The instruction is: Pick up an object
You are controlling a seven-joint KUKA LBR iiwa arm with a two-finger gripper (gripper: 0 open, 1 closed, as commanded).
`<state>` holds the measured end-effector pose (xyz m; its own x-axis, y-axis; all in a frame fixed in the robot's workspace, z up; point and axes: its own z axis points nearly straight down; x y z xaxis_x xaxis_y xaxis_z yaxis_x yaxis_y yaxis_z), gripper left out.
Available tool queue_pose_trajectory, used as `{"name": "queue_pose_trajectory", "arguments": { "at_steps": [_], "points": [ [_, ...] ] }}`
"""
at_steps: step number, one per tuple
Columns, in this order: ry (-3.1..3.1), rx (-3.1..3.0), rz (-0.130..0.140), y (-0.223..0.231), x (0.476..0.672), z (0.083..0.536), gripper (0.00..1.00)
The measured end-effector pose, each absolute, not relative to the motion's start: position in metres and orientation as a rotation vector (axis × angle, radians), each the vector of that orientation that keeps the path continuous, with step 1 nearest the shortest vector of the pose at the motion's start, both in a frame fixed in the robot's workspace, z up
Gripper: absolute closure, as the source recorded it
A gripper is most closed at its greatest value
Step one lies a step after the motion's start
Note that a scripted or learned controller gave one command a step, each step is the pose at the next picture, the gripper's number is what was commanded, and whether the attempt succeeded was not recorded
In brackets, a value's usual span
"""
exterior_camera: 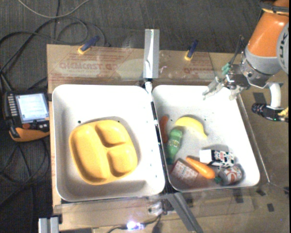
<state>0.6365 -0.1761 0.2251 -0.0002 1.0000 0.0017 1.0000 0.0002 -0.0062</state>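
In the left bin [63, 144] lies a smooth, glossy yellow plate [105, 150] with rounded corners and three moulded compartments. The right bin [242, 125] holds a green bottle [174, 142], a curved yellow banana [191, 125], a tapered orange carrot [201, 167] with its long axis running left to right, and a printed can [231, 174] — its lettering too small to read. Above that bin's far right corner hangs the gripper [222, 85], fingers parted with nothing between them.
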Motion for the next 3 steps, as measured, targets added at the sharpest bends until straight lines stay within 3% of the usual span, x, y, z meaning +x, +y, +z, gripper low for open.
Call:
{"name": "queue_pose_trajectory", "arguments": {
  "at_steps": [1,2,3],
  "points": [
    [-2.295,-2.173,-0.017,-0.183,0.613,0.112,0.00],
    [-2.382,-2.101,-0.020,-0.155,0.613,0.102,0.00],
    [-2.474,-2.000,-0.027,-0.139,0.601,0.103,0.00]
  ]
}}
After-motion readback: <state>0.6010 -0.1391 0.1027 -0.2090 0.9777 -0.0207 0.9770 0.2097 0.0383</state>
